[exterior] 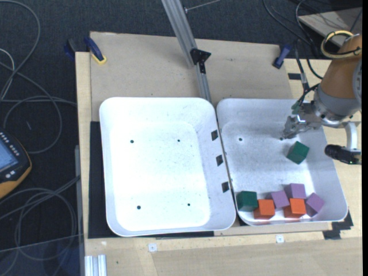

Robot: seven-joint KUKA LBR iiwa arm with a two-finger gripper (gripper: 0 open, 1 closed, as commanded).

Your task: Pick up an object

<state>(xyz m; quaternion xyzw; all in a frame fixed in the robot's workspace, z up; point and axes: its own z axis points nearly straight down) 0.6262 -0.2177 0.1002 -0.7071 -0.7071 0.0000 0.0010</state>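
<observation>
Front row: along the near wall of the right bin (339, 203) I saw a cluster of cubes, the dark green cube (248, 200) at its left end, then orange cubes (265, 208) and purple cubes (297, 191) packed touching
Lone piece: the green cube (298, 152) sat apart from that row, mid-bin, tilted on the floor
Claw: claw (291, 125) hung over the right bin, up-view and a little left of the green cube, near it but not touching
Claw state: I could not tell whether it was apart or together; nothing was visibly between its tips
Key relation: the green cube lay toward me and slightly right of the claw, so I judged a short shift that way, then a descent
Left bin (115, 154): on the table (149, 56), beside the right one
Risk: the tilted cube might skid on contact
</observation>
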